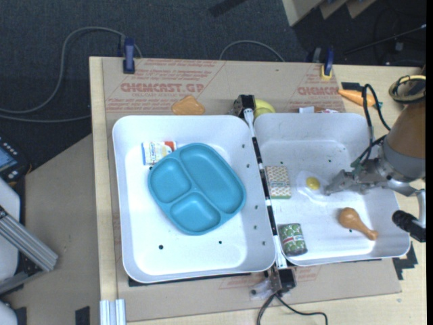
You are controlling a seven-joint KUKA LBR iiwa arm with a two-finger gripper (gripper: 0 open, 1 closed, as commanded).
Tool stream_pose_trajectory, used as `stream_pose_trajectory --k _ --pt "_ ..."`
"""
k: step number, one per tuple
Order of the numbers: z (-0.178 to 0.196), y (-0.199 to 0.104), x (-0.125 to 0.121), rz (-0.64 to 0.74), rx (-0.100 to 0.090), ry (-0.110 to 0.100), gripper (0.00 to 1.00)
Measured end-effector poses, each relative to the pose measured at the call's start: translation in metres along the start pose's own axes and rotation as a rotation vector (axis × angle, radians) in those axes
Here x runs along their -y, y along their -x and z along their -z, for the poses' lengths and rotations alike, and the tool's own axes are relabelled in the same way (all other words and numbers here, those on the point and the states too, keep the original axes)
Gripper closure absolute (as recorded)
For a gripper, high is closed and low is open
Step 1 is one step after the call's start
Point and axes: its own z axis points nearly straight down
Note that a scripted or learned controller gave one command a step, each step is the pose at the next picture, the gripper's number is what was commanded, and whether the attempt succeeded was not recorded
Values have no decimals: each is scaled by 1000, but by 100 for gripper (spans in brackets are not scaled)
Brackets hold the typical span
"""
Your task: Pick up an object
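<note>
Probably light, smooth, apt to roll: small yellow ball on the right bin floor, just left of the gripper. Best pinched across the middle. Finger state: cannot tell. Hard glossy plastic; tan pear-shaped toy below-right of the ball.

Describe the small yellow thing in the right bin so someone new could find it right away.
Start at the right bin. Near its middle, just left of the claw, lies a small yellow ball. It is the one round, bright yellow item there; the brown pear-shaped toy sits lower right, and two patterned packets lie by the left wall.
</note>
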Motion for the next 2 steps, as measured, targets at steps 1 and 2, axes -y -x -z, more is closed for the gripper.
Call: stream_pose_trajectory --k 1,2 --pt "0 -10 58 -3 -3 -7 0" --pt "10 -9 54 -1 1 0 100"
